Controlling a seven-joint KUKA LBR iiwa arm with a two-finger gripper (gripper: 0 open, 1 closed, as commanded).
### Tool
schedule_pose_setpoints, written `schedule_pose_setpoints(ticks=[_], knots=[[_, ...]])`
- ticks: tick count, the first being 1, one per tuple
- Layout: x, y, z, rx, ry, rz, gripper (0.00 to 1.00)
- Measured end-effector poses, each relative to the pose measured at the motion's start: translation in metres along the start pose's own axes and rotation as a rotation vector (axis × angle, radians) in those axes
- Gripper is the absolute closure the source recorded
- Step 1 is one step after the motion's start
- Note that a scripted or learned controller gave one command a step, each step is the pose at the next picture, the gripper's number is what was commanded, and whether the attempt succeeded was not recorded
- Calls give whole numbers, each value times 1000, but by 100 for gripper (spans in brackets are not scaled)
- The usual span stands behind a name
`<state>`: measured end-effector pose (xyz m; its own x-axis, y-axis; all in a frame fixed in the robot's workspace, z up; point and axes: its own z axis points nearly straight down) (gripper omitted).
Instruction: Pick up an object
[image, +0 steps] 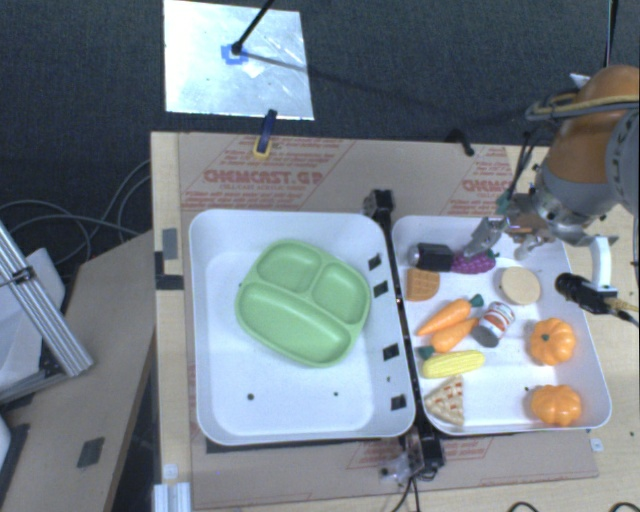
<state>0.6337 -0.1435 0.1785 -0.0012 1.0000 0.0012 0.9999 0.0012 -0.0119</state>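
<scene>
**Gripper low over the purple item, grasp not yet confirmed**

Right bin (600, 400) holds the toy food. Left bin (215, 400) carries a green divided plate (303, 300).

Gripper (487, 238) hangs at the right bin's 12 o'clock edge, arm entering from 2 o'clock. Directly below its tip, at about 7 o'clock from it, lies a purple grape-like item (474, 263), touching or nearly so. A dark block (433, 256) sits just beside the purple item at 9 o'clock. Cannot tell whether the gripper is spread or closed; nothing seen clamped in it.

Other contents: carrot (445, 317) mid-bin, small can (494, 324) at its 3 o'clock, corn cob (452, 364) below, round cracker (520, 286), two orange pumpkins (552, 341) and (555, 403) toward 4 o'clock.

Step, as judged: approach and descent onto the purple item, the likely target. Next move calls for settling around it, clear of the dark block, closing, then lifting straight up to test the hold.
</scene>
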Motion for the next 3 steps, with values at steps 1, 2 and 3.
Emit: schedule_pose_setpoints(ticks=[1, 2, 3], knots=[[0, 3, -9, -13, -2, -2, 0], [0, 1, 31, -13, -2, -1, 0], [-2, 9, 73, -13, -2, -4, 0]])
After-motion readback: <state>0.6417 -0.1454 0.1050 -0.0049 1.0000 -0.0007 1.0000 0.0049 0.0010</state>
